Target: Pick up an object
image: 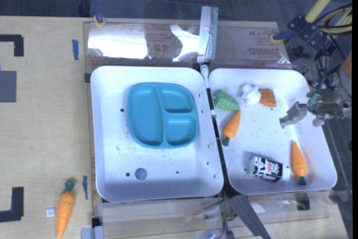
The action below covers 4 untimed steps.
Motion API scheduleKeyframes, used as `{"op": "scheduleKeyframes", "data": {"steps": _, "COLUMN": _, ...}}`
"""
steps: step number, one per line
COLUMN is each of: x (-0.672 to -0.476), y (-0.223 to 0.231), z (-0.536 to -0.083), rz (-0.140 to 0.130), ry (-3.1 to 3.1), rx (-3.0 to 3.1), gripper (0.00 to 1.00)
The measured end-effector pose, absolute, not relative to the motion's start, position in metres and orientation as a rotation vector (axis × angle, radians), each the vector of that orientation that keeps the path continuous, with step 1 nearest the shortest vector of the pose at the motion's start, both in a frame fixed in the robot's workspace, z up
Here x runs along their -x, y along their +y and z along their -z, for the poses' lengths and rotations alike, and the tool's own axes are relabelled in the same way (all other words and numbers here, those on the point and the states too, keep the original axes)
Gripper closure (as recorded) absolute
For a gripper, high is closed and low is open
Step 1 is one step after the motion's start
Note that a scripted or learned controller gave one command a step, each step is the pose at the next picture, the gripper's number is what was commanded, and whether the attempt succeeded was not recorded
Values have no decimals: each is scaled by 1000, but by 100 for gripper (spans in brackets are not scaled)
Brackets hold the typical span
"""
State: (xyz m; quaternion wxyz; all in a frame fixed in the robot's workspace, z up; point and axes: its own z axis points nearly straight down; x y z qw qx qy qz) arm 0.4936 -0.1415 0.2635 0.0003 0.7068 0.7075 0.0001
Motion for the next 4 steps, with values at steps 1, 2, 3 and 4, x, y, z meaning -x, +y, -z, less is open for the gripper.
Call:
{"op": "scheduleKeyframes", "data": {"steps": 1, "x": -489, "y": -191, "z": -184, "rz": 7, "ry": 2142, "rx": -2306, "gripper": 0}}
{"op": "scheduleKeyframes", "data": {"steps": 2, "x": -484, "y": -204, "z": -97, "rz": -14, "ry": 2135, "rx": -2308, "gripper": 0}}
{"op": "scheduleKeyframes", "data": {"steps": 3, "x": -484, "y": -206, "z": -106, "rz": -8, "ry": 2130, "rx": -2309, "gripper": 100}}
{"op": "scheduleKeyframes", "data": {"steps": 4, "x": -625, "y": -126, "z": -204, "rz": -8, "ry": 2049, "rx": -2377, "gripper": 100}}
